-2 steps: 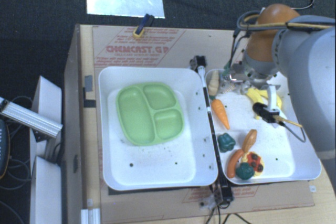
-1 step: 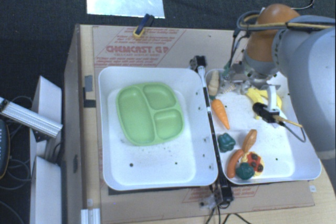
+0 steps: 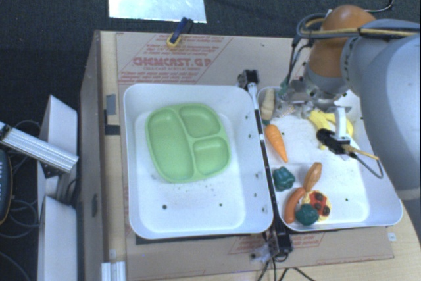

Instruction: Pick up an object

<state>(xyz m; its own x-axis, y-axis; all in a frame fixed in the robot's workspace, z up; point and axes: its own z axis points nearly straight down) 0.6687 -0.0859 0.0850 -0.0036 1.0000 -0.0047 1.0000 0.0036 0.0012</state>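
Toys in the right bin, arm low over its far end

Toys of smooth plastic lie scattered in the right bin (image 3: 385, 210), a shallow white tray with rounded corners. A tapered orange carrot (image 3: 277, 143) lies near the divider, tip pointing toward the near edge. Just below it sits a small lumpy dark-green piece (image 3: 284, 178). Toward the near corner an orange, elongated piece (image 3: 312, 175) leans above a round slice (image 3: 309, 206) with red, black and teal bits on top. A pale, rounded piece (image 3: 267, 104) rests at the far left corner of that bin, and a yellow banana (image 3: 327, 121) lies partly under the arm.

The gripper (image 3: 297, 102) hangs over the far end of the right bin, close to the pale piece and the banana. Metal parts and cables crowd the jaws, so I cannot tell how they stand, nor whether anything sits between them. The arm (image 3: 381, 76) is matte grey with a glossy orange band.

The left bin (image 3: 145, 214) holds a light green divided plate (image 3: 187, 141) with three smooth hollows. Both bins sit on a cardboard-covered surface (image 3: 177, 62) printed in red letters.
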